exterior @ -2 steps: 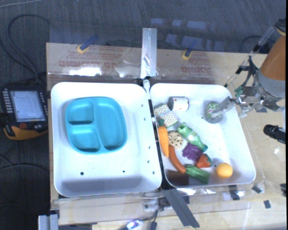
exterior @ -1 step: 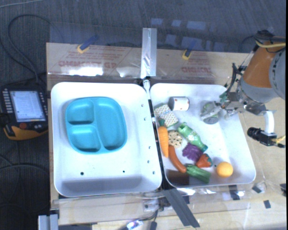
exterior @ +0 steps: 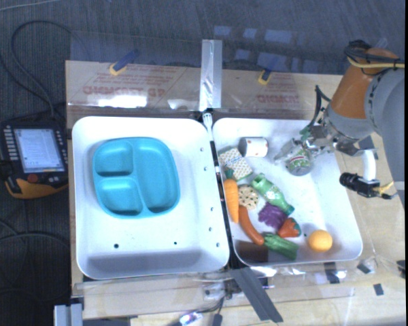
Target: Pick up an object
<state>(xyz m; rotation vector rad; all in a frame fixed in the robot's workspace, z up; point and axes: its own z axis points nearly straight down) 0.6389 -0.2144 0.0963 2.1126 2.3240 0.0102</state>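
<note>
Dark carpet surrounds the table point(exterior: 143, 80). Far left of the end effector point(exterior: 300, 156), a blue divided plate point(exterior: 134, 175) lies in the left bin point(exterior: 149, 253). Nearer, down and left of it in the right bin point(exterior: 340, 202), sit a carrot point(exterior: 231, 197), a green bottle point(exterior: 272, 194), purple grapes point(exterior: 270, 216) and an orange point(exterior: 319, 240). How far apart the end effector's grasping parts stand cannot be told; something round and pale blurs beneath it.

Robotics lab: teach pendant point(exterior: 31, 156) on carpet, taped bench point(exterior: 143, 87), loose cables point(exterior: 27, 32).
</note>
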